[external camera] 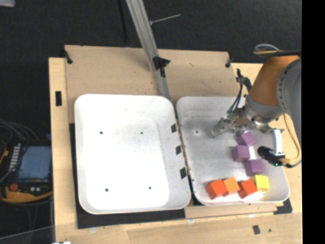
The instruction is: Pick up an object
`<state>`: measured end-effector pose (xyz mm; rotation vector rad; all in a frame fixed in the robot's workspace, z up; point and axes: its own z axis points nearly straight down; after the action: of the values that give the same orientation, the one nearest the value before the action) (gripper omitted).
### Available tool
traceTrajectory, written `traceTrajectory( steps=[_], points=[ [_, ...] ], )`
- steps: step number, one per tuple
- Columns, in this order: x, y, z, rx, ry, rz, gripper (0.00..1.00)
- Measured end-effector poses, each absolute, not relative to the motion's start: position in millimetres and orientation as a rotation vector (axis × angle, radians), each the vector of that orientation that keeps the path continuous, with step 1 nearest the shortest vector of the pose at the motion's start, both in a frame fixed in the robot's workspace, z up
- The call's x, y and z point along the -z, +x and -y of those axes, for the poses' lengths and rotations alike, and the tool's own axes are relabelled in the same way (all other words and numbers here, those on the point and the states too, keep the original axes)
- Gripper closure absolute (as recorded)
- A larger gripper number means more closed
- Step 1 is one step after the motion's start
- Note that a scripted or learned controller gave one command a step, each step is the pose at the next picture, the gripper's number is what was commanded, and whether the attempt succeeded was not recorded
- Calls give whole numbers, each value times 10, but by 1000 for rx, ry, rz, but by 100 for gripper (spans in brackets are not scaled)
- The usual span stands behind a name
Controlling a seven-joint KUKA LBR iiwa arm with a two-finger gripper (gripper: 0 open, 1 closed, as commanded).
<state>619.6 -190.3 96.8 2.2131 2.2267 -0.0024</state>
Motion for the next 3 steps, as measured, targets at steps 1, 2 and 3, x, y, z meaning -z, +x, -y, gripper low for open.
traceTrajectory(
  steps=[1, 2, 3],
  points=[
    [-1097, 6208, 1913, -2, 2209, -2224, 100],
    [-1724, 6272, 1874, -7, 2211, -2221, 100],
    [-2211, 6370, 1897, -6, 2211, -2222, 100]
  ],
)
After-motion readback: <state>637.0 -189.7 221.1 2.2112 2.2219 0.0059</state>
